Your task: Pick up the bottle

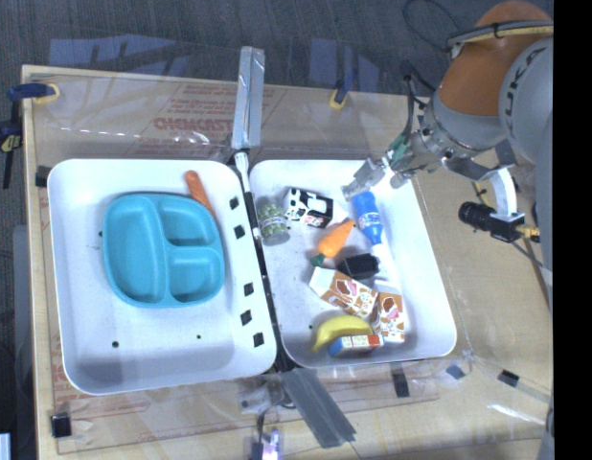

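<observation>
The bottle, blue with a white cap end, is lying in the right bin near its far right part, tilted, with its upper end just under the gripper. The fingers are sitting right at that end, but whether they are closing on it or merely hovering I cannot tell; their spread is too blurred to judge. Just beside the bottle an orange carrot-like piece and a black object are crowding in. Further toward the near rim, printed cartons are partly overlapping a banana. A blue divided tray is resting in the left bin on the desk.
</observation>
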Motion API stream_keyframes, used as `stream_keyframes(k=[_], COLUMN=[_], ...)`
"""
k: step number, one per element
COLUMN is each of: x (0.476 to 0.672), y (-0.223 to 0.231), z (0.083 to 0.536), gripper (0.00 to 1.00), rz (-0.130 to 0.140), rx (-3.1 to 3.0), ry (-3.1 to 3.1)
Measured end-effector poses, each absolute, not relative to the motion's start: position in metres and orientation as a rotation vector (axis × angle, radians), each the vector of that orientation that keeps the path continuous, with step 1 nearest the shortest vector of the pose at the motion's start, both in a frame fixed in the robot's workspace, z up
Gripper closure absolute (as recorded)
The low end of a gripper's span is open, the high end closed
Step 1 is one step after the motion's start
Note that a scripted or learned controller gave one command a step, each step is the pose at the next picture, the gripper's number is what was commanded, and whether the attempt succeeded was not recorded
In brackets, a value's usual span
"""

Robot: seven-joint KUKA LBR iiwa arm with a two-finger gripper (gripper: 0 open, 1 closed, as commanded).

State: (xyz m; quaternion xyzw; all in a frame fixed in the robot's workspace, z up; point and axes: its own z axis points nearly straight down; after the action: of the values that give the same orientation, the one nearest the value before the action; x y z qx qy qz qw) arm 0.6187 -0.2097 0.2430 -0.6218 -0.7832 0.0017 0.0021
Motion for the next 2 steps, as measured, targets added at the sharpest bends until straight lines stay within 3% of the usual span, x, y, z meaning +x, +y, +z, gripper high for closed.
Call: stream_keyframes(k=[1, 2], x=[0.630, 0.607], y=[-0.207, -0.211], z=[0.219, 0.285], gripper=[0.00, 0.00], rz=[0.003, 0.005], rx=[-1.795, -2.270], ry=[-2.574, -2.169])
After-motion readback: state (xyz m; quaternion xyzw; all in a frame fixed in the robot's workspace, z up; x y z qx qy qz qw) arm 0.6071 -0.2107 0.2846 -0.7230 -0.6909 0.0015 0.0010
